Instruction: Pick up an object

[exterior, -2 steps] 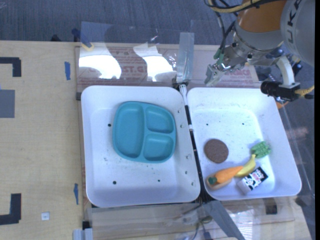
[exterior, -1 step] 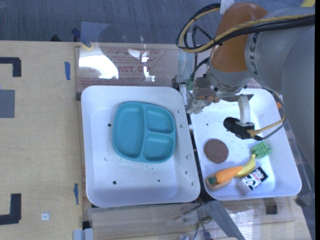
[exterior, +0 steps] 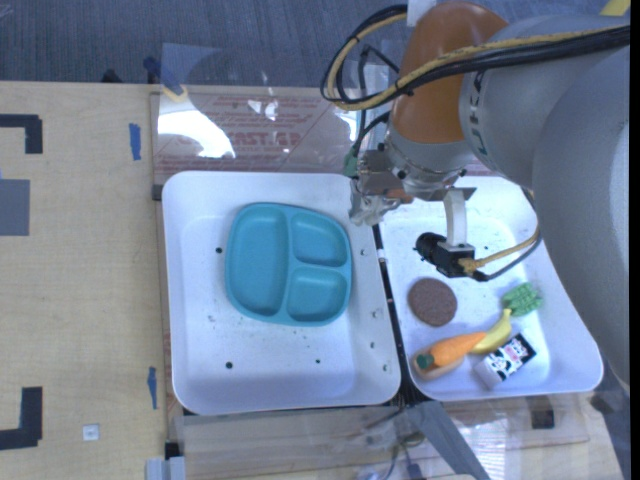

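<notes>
Two shallow white bins sit side by side on the wooden counter (exterior: 70, 298): the left bin (exterior: 200, 368) carries a blue three-compartment plastic plate (exterior: 288, 262), and the right bin (exterior: 570, 353) has the pickable things near its near edge, a round brown disc (exterior: 433, 301), an orange carrot (exterior: 452, 351) touching a yellow banana (exterior: 494, 334), a small green leafy piece (exterior: 521, 299) and a black-and-white packet (exterior: 508, 358). Hovering over the far end of the divider between bins, the gripper (exterior: 372, 206) has nothing visibly between its fingers; whether they are spread or closed I cannot tell. Descending here risks striking the bin rims, and the crowded carrot and banana could slip apart under a pinch.
</notes>
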`<action>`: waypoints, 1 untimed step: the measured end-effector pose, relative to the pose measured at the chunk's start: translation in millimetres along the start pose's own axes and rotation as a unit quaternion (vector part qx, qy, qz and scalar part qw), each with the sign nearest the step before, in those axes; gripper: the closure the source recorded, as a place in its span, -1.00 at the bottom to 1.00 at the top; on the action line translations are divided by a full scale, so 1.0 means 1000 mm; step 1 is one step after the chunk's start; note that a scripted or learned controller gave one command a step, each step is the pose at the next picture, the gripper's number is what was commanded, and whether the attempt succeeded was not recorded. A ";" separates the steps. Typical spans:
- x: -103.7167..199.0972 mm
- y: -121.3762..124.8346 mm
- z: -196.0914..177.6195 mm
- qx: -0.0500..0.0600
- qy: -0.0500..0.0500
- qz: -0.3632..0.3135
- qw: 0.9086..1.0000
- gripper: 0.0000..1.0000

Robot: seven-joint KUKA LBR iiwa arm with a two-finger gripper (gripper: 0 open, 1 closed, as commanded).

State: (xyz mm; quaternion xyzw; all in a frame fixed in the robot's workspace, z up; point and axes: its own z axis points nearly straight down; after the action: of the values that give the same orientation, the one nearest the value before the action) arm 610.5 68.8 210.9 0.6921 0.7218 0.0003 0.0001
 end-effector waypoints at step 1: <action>0.032 -0.030 -0.046 -0.002 0.000 -0.039 0.999 1.00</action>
State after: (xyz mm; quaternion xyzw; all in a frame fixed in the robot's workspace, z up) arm 578.7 99.1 256.9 0.6635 0.7482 0.0015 0.0012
